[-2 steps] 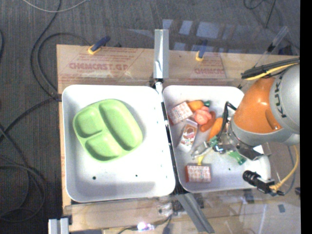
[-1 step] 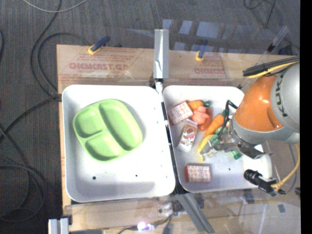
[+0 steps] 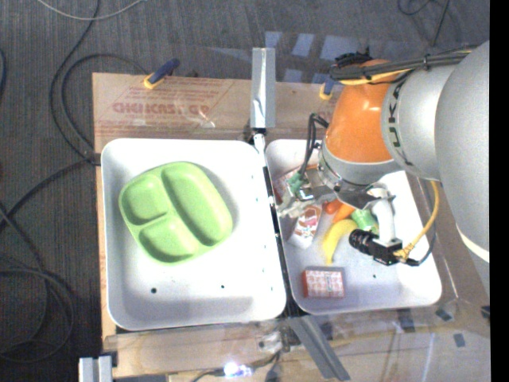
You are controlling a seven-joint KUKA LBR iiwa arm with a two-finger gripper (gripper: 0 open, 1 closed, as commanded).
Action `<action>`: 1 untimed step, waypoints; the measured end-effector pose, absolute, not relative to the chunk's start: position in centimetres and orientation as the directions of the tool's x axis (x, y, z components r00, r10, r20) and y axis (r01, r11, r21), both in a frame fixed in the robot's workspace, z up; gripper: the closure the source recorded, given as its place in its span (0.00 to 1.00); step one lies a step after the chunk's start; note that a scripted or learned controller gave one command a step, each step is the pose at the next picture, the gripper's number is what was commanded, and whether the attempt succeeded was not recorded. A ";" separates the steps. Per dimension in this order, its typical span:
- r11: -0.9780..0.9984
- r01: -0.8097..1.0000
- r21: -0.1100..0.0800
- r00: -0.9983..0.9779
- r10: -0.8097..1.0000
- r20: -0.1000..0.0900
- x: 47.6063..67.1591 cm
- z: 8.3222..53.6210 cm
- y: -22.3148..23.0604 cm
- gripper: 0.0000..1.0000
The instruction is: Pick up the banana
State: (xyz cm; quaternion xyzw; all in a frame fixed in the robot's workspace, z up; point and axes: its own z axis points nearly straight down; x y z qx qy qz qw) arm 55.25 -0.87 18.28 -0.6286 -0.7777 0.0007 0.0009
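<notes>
Where the arm (image 3: 374, 134) hangs, banana (image 3: 335, 238), yellow, curved (upper end hidden).

Yellow banana (image 3: 335, 238) lies tilted in rt bin, partly hidden.

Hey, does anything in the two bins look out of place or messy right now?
Nothing looks spilled or broken. The right bin is crowded: the banana lies jumbled among small packages under the arm, with a red box apart near the front. The green divided plate sits askew in the left bin.
</notes>
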 end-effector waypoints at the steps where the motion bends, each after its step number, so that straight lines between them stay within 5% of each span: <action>1: 0.209 0.978 -0.003 -0.209 0.978 0.000 55.2 18.3 -0.9 0.00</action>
